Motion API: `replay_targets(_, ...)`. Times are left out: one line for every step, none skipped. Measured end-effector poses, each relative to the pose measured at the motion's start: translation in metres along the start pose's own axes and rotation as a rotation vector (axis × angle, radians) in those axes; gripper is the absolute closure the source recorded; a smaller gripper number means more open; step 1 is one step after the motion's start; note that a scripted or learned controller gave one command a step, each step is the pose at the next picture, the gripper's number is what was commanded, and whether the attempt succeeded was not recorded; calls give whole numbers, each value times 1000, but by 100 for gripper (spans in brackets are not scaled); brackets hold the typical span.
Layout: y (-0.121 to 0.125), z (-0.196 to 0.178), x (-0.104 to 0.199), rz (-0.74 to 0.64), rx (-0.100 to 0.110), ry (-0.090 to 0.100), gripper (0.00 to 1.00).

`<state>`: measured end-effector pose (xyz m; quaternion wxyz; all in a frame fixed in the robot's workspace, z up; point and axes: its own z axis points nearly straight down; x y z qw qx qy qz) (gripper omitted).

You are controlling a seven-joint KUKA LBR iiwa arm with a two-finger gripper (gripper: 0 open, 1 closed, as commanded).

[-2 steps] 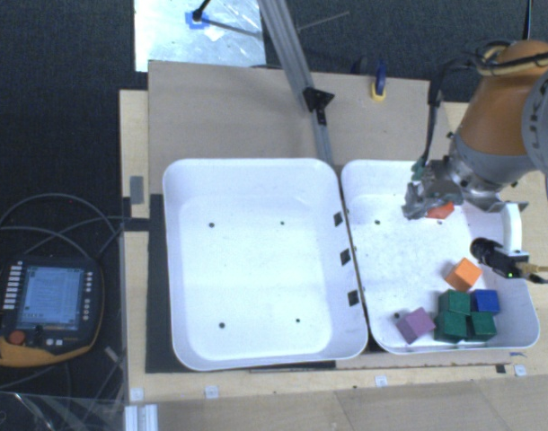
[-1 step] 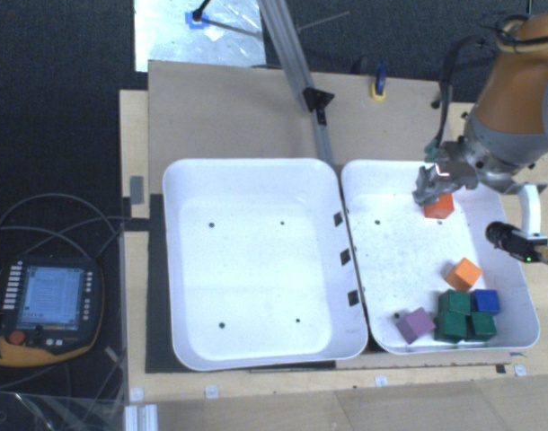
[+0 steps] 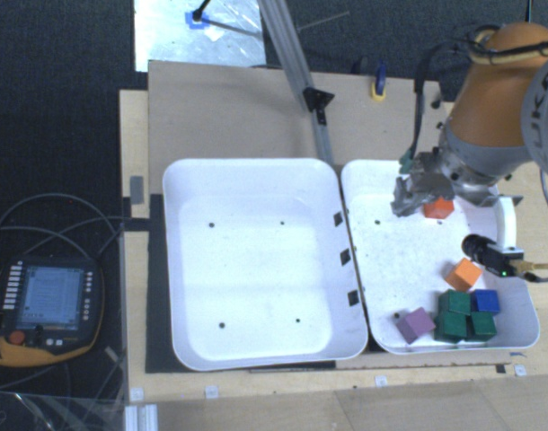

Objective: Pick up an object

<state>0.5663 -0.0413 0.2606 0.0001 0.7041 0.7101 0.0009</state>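
- Two white bins sit side by side on my tabletop (image 3: 229, 115); I read the scene from the left.
- Far left, off the tabletop, a pendant (image 3: 45, 311) with a lit screen lies on the dark floor, its cable looping around it.
- The left bin (image 3: 180, 241) shows me a bare white floor with a few small dark dots.
- A grey pole (image 3: 287, 34) slants down from the top to the gap between the bins' far corners.
- The right bin (image 3: 382, 268) carries all the blocks.
- Near its front edge I see a purple block (image 3: 416, 323), tilted.
- Just right of it, green blocks (image 3: 454, 316) cluster together, touching a blue block (image 3: 485, 302) on their right.
- An orange block (image 3: 465, 274) lies just behind that cluster, apart from the arm.
- At the bin's far side, the gripper (image 3: 416, 197) hangs low, with a red-orange block (image 3: 438, 209) just beside it on the right.
- I cannot tell from here whether that block touches the gripper, or whether the fingers are spread or pressed together.
- The arm (image 3: 503, 88), grey with its orange band, comes in from the upper right.
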Motion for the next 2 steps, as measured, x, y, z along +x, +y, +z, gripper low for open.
replay_targets(-18,19,50,-1,2,1,100)
replay_targets(-39,33,100,-2,2,2,100)
